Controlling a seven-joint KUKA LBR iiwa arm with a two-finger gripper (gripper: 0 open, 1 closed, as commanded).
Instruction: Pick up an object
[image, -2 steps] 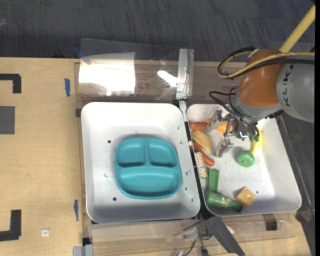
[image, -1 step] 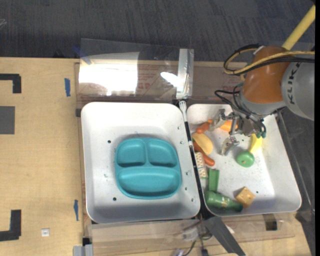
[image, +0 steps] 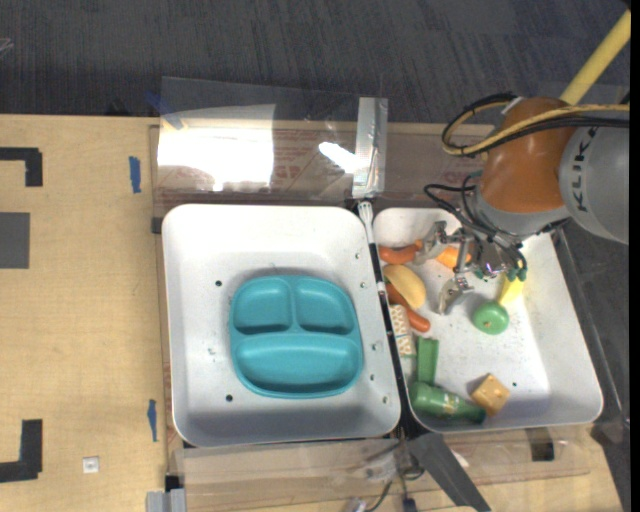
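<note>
The bench (image: 70, 300), tan and flat, fills the left and lower frame and bears 2 white bins side by side. The left bin (image: 200, 240), at centre frame, holds a teal divided tray (image: 295, 335) with 3 compartments, lying flat. The right bin (image: 560, 370), at right of centre, holds the loose objects.

The arm (image: 560, 165) enters from the upper right of the frame; its orange band sits above the wrist, looped by black and yellow cables, and the wrist points down over the upper part of the right bin. The gripper (image: 462, 272) hangs among the items there. Whether its metal parts are apart or closed cannot be told, and no object can be seen held.

Objects in the right bin, largest first: a green bottle (image: 440, 402) at the lower left, lying on its side; a yellow-brown banana-like piece (image: 406, 285) by the left wall; a green round fruit (image: 490, 318) just right of the gripper; a tan block (image: 489, 392) at the lower middle. Orange and white items at the upper left of this bin are partly hidden by the gripper and hard to name.
</note>
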